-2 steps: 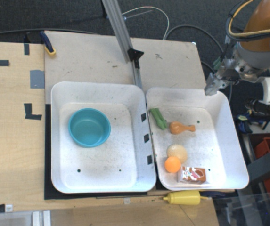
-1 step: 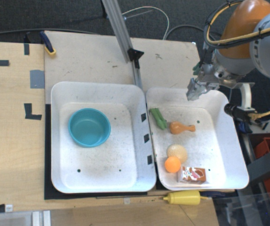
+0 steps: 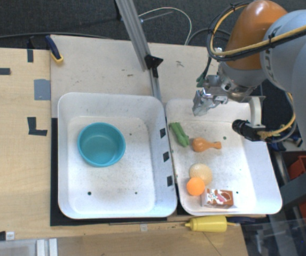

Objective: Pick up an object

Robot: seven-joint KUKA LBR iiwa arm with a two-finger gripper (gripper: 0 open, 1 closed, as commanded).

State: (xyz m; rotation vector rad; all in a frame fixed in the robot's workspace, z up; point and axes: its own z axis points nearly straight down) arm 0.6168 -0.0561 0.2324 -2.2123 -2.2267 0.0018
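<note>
A pale wooden bench (image 3: 14,159) lay under the camera, with dark flooring beyond its far edge and a slanted grey metal pole (image 3: 136,33) crossing the top of the view. Two shallow white plastic bins sat side by side on it: the left bin (image 3: 67,196) and the right bin (image 3: 262,191), their inner walls touching. The grey robot arm with its orange band (image 3: 251,28) reached in from the right, looped with yellow and black cables. Its two-finger metal gripper (image 3: 202,106) hung over the far left corner of the right bin, above the rim and apart from every object; whether its fingers were wide or narrow could not be told, and nothing showed between them. A round teal plastic bowl (image 3: 101,144) stood upright in the left bin, toward its left side. Just outside the near edge of the right bin lay a yellow plastic bottle (image 3: 209,224) on its side. Inside the right bin, a red and white packet (image 3: 218,198) rested near the front, touching an orange ball (image 3: 195,186), which sat just in front of a cream-coloured rounded object (image 3: 200,171). Farther back lay an orange pear-shaped toy (image 3: 204,144) and, just left of it, a green pepper-like toy (image 3: 179,134).
</note>
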